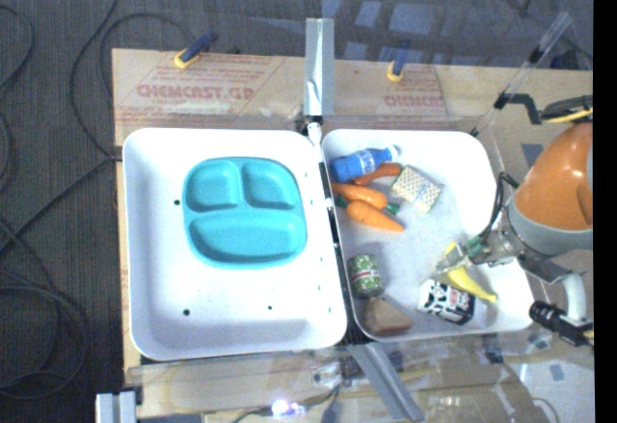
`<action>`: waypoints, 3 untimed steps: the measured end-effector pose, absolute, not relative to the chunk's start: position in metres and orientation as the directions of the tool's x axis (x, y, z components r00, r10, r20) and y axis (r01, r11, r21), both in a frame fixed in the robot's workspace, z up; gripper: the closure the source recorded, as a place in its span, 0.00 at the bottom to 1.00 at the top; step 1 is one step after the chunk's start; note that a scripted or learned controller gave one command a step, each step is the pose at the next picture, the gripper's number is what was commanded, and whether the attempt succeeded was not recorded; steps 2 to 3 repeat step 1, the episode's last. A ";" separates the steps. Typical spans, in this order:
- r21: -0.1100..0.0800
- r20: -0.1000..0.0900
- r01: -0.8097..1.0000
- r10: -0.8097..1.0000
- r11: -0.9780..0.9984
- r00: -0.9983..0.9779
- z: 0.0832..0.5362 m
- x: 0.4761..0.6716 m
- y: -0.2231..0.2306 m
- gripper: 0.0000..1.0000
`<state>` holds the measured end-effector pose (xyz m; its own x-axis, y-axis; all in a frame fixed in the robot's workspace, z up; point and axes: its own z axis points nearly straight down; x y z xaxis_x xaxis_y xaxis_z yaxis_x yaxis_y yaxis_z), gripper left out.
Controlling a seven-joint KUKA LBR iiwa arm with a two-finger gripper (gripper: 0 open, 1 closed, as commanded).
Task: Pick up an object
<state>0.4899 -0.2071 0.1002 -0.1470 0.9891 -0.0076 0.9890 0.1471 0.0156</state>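
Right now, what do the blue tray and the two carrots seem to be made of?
The blue tray looks like moulded plastic: one even colour, rounded compartments, a soft sheen. The carrots look like plastic toys, smooth and evenly orange with green ends; rubber is also possible.

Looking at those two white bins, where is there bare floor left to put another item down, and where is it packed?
The left bin has bare floor all around the blue tray, widest along its near edge. In the right bin, a bare patch lies mid-floor between the carrots, the green can and the gripper. Its far-left corner, around the bottle, is crowded.
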 end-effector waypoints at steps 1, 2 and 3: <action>-0.001 0.000 0.991 0.991 0.135 -0.135 0.208 0.527 -0.136 1.00; -0.001 0.000 0.991 0.991 0.135 -0.135 0.208 0.527 -0.136 1.00; -0.001 0.000 0.991 0.991 0.135 -0.135 0.208 0.527 -0.136 1.00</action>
